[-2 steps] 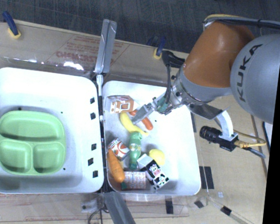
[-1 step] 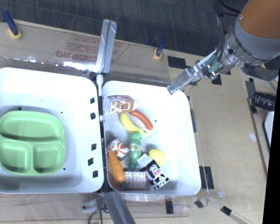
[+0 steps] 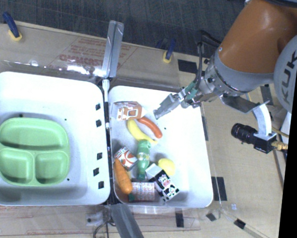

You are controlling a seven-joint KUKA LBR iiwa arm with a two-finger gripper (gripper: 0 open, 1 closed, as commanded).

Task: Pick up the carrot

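The carrot (image 3: 122,178) is orange and lies lengthwise near the front left corner of the right bin (image 3: 196,164). It lies next to a red and white can (image 3: 126,157) and a small brown jar (image 3: 143,191). My gripper (image 3: 161,111) hangs over the back of the right bin, pointing down and to the left. It is well behind the carrot, just above a red sausage (image 3: 151,127) and a yellow banana (image 3: 136,131). Nothing shows in its grasp.
Also in the right bin are a brown and white carton (image 3: 127,111), a green bottle (image 3: 142,160), a lemon (image 3: 166,166) and a black and white cow-pattern box (image 3: 166,186). The left bin (image 3: 45,90) holds a green divided plate (image 3: 32,151).
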